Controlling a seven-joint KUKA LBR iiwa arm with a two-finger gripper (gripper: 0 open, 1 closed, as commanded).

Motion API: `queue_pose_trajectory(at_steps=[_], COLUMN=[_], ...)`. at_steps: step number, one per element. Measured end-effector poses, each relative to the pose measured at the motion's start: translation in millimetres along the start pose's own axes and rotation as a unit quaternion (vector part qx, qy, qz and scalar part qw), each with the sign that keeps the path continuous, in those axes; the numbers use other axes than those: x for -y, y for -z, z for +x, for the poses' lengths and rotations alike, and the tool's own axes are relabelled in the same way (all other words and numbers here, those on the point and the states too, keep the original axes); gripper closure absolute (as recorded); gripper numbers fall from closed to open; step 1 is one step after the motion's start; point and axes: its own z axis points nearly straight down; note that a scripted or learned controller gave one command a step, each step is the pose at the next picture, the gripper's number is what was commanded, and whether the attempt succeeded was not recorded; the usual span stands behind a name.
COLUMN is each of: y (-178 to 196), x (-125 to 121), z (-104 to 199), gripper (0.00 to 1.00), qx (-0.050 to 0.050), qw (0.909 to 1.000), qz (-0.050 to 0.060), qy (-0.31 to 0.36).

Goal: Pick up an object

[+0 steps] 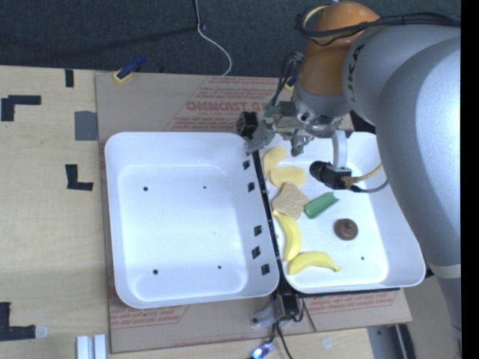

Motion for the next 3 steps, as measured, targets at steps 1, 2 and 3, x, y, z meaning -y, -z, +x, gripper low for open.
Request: queue_pose_trajectory(at_steps=[1,2,3], y=[-1.6,8.3,143.6], x=[-13.7,-13.3,1.2], z=[31.9,30.4,55.8], gripper=[0.00,1.00,1.00], qx=[0.000,0.000,0.000], qw=[1.0000,1.0000,1.0000], qz=[0.000,0.001,-0.008], qy=[0.001,0.001,0.001])
